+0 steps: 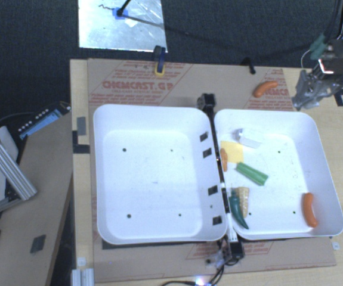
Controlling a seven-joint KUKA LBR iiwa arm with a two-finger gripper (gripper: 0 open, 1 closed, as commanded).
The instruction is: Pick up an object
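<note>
The left bin (153,177) sat beside the right bin (290,219), which held a yellow block (233,153), a green cylinder (252,173), a teal-tipped cone (239,206) and an orange sausage (309,210). A second orange sausage (265,89) lay on the surface (177,82) behind the right bin. The gripper (309,98) hung above that bin's far right corner, whether clenched or released impossible to tell.

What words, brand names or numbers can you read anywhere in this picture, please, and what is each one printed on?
"QUICKCAST G..." (my best reading, blurred), in red on the brown board behind the left bin.
More red print on the same board beside the orange sausage-shaped piece: too blurred to read.
Red print along the board's front edge: too small to read.
</note>
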